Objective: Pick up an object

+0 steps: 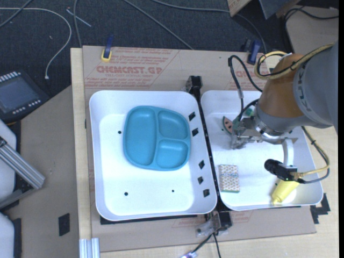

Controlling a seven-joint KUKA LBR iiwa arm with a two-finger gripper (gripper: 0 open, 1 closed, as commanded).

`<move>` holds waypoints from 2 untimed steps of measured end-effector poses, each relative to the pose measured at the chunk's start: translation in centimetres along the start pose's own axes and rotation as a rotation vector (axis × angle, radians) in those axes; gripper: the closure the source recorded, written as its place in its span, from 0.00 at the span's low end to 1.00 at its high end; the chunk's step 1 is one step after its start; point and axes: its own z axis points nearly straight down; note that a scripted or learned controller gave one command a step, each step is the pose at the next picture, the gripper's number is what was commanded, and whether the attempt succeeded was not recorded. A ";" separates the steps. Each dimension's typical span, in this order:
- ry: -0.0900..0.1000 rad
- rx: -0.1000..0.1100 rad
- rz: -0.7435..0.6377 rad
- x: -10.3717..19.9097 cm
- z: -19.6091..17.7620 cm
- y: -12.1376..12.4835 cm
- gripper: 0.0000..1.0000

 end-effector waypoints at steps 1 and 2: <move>-0.004 -0.007 0.001 -0.9 -5.7 -0.4 1.00; -0.004 -0.009 -0.002 -1.3 -11.7 0.4 1.00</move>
